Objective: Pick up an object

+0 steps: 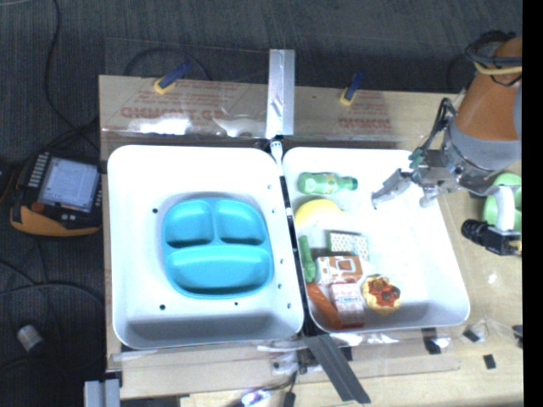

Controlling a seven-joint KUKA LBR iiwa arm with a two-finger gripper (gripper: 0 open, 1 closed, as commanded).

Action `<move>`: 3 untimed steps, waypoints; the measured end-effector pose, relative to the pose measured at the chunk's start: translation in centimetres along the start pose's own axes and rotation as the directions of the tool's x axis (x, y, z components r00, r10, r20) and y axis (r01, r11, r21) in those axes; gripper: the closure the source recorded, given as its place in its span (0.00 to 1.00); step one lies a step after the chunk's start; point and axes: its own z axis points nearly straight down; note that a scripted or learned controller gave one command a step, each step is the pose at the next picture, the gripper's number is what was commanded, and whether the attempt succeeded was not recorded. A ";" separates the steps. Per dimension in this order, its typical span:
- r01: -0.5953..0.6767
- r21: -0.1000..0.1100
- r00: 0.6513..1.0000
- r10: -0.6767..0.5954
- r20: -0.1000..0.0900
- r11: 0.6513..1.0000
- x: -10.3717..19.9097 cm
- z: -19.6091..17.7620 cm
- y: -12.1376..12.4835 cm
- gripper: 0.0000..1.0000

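Groceries crowd the left side of the right bin (441,253): a green bottle (327,182) lying near the top, a yellow ball (316,212) below it, then small boxes (341,270), a carrot (322,306) and a little pizza toy (381,292). My tool (405,185) hangs over the bin's upper right part, apart from them all, with nothing in it; I cannot tell how it stands. A blue divided plate (218,246) sits in the left bin (136,227).
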 end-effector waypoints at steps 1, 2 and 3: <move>-0.059 0.001 0.998 0.059 0.000 0.998 4.2 -1.0 -2.6 0.00; 0.014 -0.001 1.000 -0.014 0.000 1.000 5.6 12.5 0.1 0.00; 0.219 -0.012 0.976 -0.219 0.010 0.976 6.5 12.8 0.6 0.00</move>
